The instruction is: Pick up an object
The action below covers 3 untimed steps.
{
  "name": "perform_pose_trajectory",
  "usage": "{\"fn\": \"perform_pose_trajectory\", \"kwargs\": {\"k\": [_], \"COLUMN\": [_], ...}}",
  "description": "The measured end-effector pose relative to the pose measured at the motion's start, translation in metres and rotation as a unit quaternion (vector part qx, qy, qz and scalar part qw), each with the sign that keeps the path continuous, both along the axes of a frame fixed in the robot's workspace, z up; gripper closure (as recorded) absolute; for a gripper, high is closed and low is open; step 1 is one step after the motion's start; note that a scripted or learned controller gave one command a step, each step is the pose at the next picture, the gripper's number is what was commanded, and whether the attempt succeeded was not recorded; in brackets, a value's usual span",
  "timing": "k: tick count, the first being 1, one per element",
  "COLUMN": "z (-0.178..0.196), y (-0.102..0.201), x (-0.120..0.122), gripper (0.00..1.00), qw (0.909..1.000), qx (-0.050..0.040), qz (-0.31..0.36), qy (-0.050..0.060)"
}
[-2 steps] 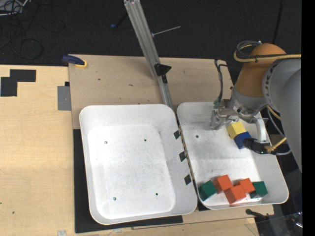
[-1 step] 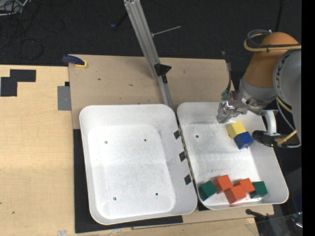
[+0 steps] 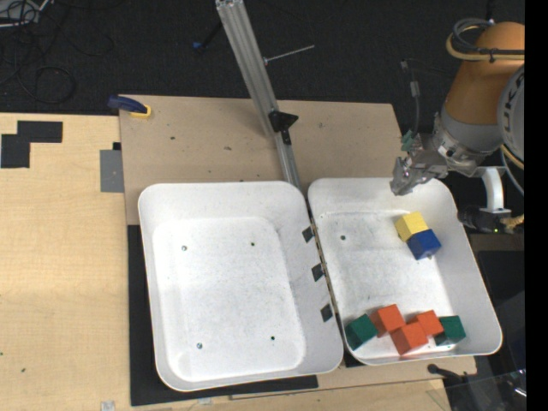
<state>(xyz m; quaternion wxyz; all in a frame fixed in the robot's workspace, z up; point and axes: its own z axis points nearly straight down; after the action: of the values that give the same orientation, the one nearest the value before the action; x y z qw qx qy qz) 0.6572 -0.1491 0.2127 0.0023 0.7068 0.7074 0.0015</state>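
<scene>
Blocks, orange (image 3: 401,328) and green (image 3: 360,329), cluster at the right bin's (image 3: 368,255) near edge. Farther back, yellow block (image 3: 411,224) touches blue block (image 3: 424,243), just below the gripper (image 3: 406,178) at the far rim.
</scene>
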Motion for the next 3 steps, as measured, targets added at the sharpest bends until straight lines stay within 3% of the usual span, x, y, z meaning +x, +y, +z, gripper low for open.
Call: {"fn": "perform_pose_trajectory", "kwargs": {"k": [1,3], "z": [0.027,0.036], "y": [-0.002,0.089], "x": [0.0,-0.032], "gripper": [1.0,1.0], "qw": [1.0,1.0], "qx": [0.0004,0.002], "qz": [0.0,0.002], "qy": [0.002,0.004]}}
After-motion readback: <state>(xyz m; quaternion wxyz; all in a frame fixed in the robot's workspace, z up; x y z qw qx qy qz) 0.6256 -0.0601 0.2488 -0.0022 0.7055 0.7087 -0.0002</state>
